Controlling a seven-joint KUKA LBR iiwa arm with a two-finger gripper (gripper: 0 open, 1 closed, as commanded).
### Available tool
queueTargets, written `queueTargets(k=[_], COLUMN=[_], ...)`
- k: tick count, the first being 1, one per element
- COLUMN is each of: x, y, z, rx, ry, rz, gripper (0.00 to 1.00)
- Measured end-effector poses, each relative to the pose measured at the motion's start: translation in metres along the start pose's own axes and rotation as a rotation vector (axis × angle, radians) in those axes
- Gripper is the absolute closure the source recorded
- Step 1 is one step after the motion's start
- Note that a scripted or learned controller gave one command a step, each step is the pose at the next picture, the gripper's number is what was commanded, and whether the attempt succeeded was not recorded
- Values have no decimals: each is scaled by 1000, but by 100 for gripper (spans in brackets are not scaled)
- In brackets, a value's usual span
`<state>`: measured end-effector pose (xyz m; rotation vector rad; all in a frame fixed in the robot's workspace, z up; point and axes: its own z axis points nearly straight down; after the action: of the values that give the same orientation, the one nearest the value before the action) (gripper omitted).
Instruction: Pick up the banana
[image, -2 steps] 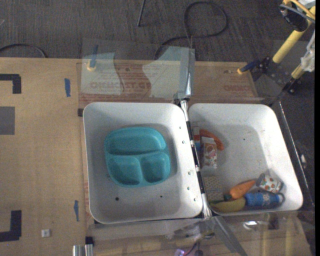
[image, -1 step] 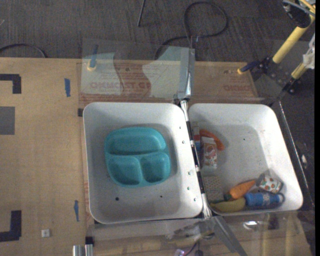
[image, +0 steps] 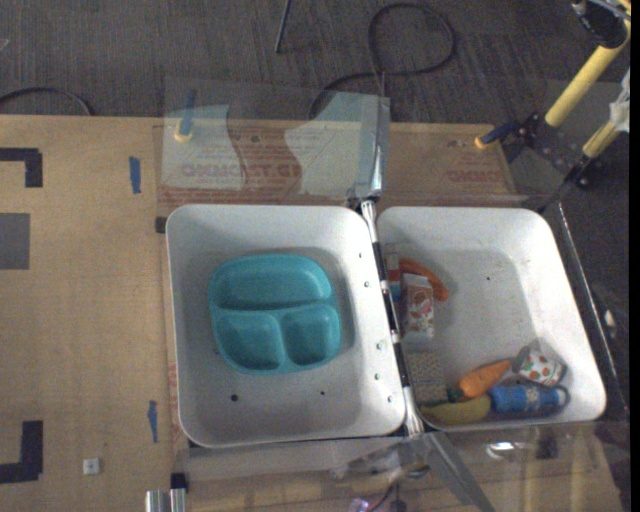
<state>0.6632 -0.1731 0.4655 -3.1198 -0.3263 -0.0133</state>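
Observation:
The banana (image: 462, 410) is yellow and lies flat at the near edge of the right bin (image: 500, 245), close to the divider between the bins. An orange carrot (image: 484, 377) rests just behind it and a blue bottle (image: 527, 399) lies to its right, both touching or nearly touching it.
A teal divided plate (image: 275, 311) sits in the left bin (image: 200, 250). The right bin also holds a white carton (image: 418, 305), an orange item (image: 420, 275) and a small patterned cup (image: 541, 367). A yellow-legged stand (image: 580, 85) is at the top right.

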Motion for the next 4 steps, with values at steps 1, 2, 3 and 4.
queueTargets(k=[1,2,3,4], x=[1,2,3,5], y=[0,-1,-3,-4], z=[-10,-20,-30,-40], rx=[2,3,5,7], ry=[3,5,7,9], rz=[-1,-4,-8,-13], gripper=[100,100,100,100])
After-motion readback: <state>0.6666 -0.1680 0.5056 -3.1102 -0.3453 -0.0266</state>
